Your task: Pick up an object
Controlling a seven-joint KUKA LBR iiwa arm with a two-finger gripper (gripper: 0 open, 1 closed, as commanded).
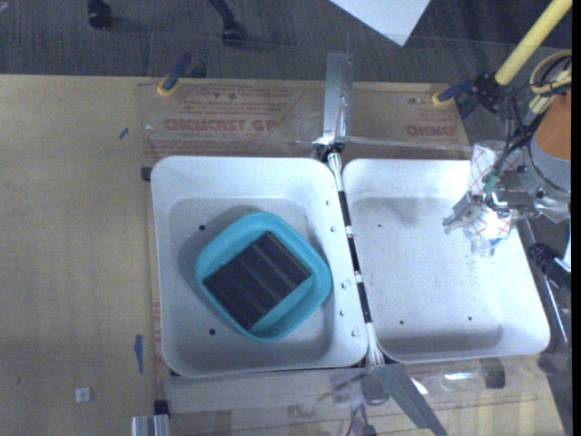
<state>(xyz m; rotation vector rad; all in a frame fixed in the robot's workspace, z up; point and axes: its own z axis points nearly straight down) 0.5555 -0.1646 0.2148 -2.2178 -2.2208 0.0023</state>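
A teal, rounded-square dish (309, 266) lies tilted in the left bin (182, 189). A dark, ribbed, flat block (256, 280) rests inside it. My gripper (486, 214) hangs over the right rim of the right bin (408, 289), with the orange-banded arm (554, 134) behind it. A small pale, translucent thing with red and blue marks (488, 232) shows right at the gripper. Whether it is held cannot be made out.
A metal divider (349, 243) with screws runs between the two bins. Yellow-handled clamps (536, 30) and cables (545, 71) crowd the back right corner. A clear sheet with red lettering (218, 123) lies behind the bins on the wooden bench.
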